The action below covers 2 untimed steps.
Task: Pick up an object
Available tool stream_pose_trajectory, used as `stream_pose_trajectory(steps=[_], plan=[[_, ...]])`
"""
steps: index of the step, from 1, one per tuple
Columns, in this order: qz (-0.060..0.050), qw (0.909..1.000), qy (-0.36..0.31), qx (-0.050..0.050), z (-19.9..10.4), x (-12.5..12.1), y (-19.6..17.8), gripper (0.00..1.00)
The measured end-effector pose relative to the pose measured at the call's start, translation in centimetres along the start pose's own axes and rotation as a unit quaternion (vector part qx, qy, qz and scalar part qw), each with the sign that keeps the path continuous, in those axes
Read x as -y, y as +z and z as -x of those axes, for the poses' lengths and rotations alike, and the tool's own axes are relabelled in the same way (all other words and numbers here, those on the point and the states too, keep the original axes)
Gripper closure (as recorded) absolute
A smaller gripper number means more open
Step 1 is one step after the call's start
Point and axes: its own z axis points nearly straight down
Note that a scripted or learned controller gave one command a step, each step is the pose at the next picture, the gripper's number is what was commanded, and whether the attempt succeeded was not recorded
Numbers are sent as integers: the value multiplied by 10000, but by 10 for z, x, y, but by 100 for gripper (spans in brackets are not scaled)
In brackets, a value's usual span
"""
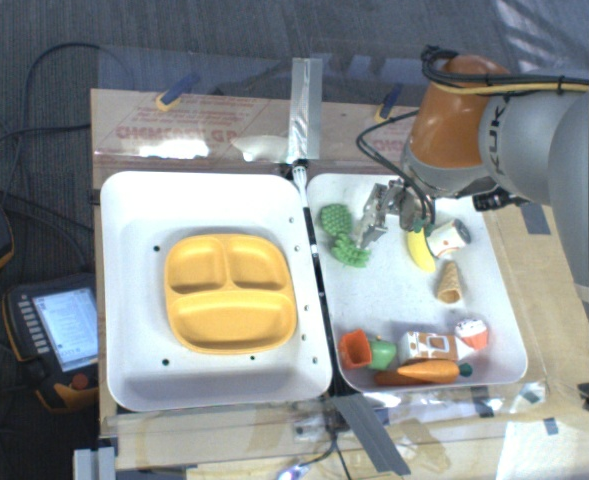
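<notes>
Pincer hovering in the right bin, nothing grabbed

The grey arm's metal pincer (377, 218) hung low in the right white bin (494, 298), fingers apart with nothing between them, just beside a bumpy green plastic toy (342, 234) at its 9 o'clock. A yellow banana (420, 248) lay at its 3 o'clock, with a tan cone (449, 283) further toward 4. An orange carrot (422, 372) sat along the bin's 6 o'clock edge. The left white bin (134, 368) held a yellow divided plastic tray (232, 292).
</notes>
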Motion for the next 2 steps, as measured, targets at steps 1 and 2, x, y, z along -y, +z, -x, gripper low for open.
stream_pose_trajectory(steps=[1,2], plan=[[-9,9965,824,-119,1,19,-161,100],[9,9996,-247,-141,-37,0,-12,100]])
